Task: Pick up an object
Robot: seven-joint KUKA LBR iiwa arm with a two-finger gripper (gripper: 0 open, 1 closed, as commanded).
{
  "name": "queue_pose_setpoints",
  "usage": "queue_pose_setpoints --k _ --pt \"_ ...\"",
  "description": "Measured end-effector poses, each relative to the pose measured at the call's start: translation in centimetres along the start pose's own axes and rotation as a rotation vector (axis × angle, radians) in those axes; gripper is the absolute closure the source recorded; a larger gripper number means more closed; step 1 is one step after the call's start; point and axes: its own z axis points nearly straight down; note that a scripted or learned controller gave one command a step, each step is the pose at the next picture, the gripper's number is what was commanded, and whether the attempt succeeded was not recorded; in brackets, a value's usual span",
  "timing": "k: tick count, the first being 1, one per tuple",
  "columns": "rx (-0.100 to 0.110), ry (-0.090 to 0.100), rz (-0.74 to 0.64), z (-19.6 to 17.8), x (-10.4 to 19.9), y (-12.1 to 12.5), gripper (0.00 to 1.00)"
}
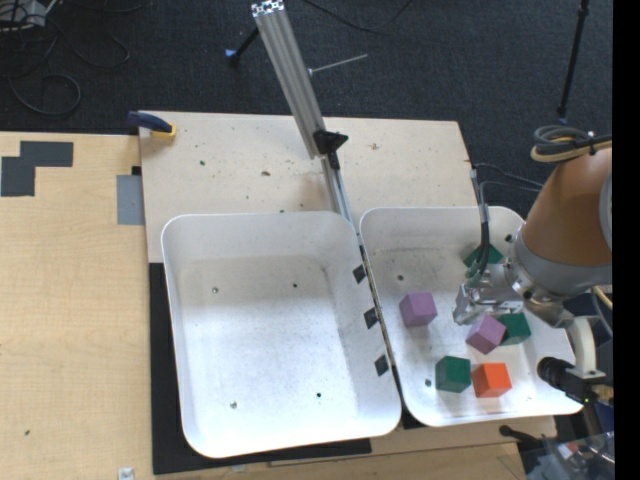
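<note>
The right bin holds several small blocks. A purple cube lies near its middle. A second purple cube sits tilted directly under my gripper, which hangs low over it; whether they touch I cannot make out. A green block lies just to the right of that cube, partly under the wrist. Toward the front lie a green cube and an orange cube side by side. Another green block peeks out behind the gripper's cable.
The left bin stands beside the right one, with a clipped divider edge between them. A slanted metal rail rises behind the bins. The orange-banded arm covers the right bin's far right side.
</note>
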Motion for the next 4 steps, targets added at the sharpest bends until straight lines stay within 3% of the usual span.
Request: queue_pose_setpoints --k 1,4 --pt "0.000 -0.001 0.001 -4.9 -0.1 0.1 1.00" --pt "0.005 0.001 -0.001 -3.4 11.2 6.8 1.00"
